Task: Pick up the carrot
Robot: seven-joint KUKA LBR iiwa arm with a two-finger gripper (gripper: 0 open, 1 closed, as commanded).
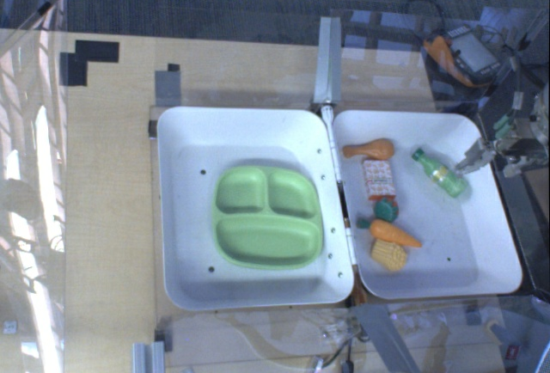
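**Carrot untouched, pickup not begun**

Low in the right bin [503,268], close to its left wall, the carrot [396,234] lies flat on the white floor, its thick end toward the divider and its tip pointing right and slightly down. It touches or nearly touches a yellow corn piece [388,255] just below it and a small green-and-red toy vegetable [386,210] just above it. Farther up sit a printed snack packet [378,179] and a toy chicken drumstick [369,149]. A green bottle [439,173] lies tilted toward the bin's upper right, well apart from the carrot.

At the right rim of that bin, the pincer [475,160] hangs beside the bottle's base; whether it is released or clenched I cannot tell at this size, and nothing is visibly held in it.

The left bin [172,217] carries a green divided plate [267,216], far from the action, and both bins rest on the pale wooden worktop [112,191].

By my reading, none of the task is done: the carrot rests on the bin floor, and the approach, the grip and the lift all remain. The arm would need to cross the bin leftward and downward, with close neighbours crowding the target.
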